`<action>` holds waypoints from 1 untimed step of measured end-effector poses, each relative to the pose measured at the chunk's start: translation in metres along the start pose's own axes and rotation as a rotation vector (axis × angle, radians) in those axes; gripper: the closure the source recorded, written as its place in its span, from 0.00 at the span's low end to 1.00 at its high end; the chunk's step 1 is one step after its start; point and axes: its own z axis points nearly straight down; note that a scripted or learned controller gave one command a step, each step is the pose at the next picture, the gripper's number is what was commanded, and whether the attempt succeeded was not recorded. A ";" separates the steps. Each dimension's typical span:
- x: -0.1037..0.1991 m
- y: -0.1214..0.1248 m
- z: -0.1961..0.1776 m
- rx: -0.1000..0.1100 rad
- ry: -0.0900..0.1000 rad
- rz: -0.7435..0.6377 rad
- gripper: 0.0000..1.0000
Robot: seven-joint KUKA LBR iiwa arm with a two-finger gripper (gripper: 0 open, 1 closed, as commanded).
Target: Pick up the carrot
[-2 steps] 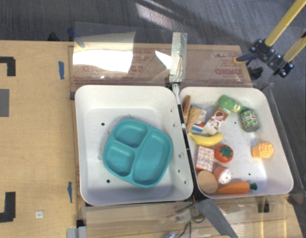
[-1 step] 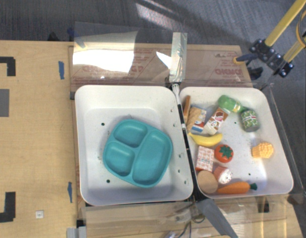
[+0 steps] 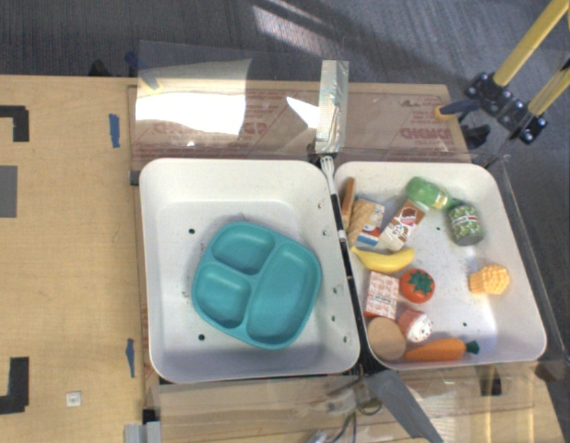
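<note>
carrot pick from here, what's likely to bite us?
1. The carrot lies along the near wall of the right bin, so one finger may likely hit the wall.
2. A round tan piece and a red-and-white item sit against its left end; a grasp there may catch them instead.
3. It lies on its side and could roll if nudged.

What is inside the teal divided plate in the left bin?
The teal plate in the left bin shows bare compartments; nothing lies in them. Whatever is beneath it is covered.
</note>
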 end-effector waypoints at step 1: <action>0.000 -0.022 0.192 -0.011 -0.015 -0.082 1.00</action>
